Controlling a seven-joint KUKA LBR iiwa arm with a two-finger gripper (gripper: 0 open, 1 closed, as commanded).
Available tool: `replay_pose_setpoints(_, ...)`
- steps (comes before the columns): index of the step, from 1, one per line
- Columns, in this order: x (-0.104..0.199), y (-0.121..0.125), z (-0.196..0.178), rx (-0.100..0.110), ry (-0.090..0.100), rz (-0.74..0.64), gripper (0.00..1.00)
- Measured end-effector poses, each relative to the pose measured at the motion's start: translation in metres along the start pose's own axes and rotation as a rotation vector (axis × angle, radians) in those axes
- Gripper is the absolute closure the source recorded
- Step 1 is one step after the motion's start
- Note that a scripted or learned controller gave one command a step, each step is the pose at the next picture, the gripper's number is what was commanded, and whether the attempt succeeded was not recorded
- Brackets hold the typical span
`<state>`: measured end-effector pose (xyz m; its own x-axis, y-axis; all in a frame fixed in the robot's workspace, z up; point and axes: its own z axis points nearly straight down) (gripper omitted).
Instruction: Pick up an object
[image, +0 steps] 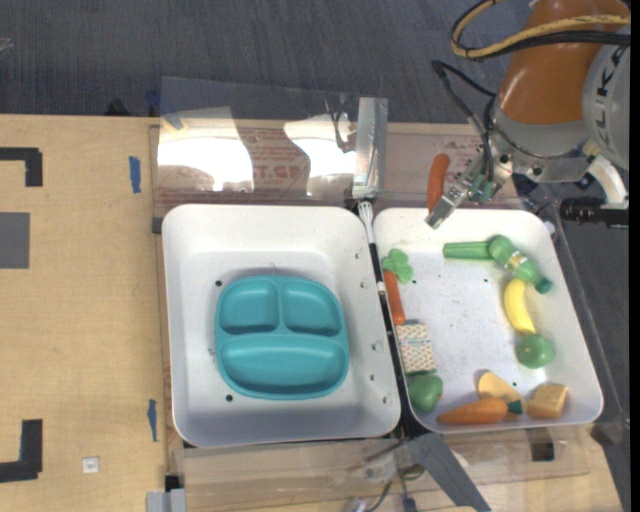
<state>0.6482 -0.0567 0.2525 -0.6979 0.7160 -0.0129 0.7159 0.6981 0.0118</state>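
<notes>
Orange carrot (475, 410) lies at the near edge of the right bin (460, 300), with a tan block (548, 400) just beside it and a dark green round piece (425, 390) at the near left corner. I note a small patterned box (415, 345) against the left wall of that bin. Further in lie a yellow banana (517, 305) and a green ball (535, 350) touching its near end. Beyond these are a green long-handled piece (495, 250), a small green leafy piece (398, 265) and a thin red stick (393, 295). All of these rest on the bin floor.

In the left bin (190, 300) sits a teal divided tray (283, 335), flat and alone.

At the far edge of the right bin the gripper (445, 210) hangs over the rim, below the orange band of the arm (560, 80). An orange-red elongated item (438, 178) stands nearly upright right at the gripper's tip. I cannot tell whether it is clamped or merely beside the tip, and I cannot tell whether the gripper is open or closed.

Assessment: a completed pick is not confirmed. If the orange-red item is held, the lift is under way. If not, the whole grasp remains, with ample candidates well apart in the right bin.
</notes>
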Motion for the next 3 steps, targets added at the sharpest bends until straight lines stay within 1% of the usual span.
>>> replay_pose_setpoints(1, 0.019, 0.039, -0.037, 0.004, 0.006, 0.036, 1.0)
replay_pose_setpoints(2, -0.06, -0.075, -0.069, 0.009, 0.003, -0.049, 1.0)
replay_pose_setpoints(3, -0.037, -0.058, 0.132, 0.014, 0.023, -0.196, 1.0)
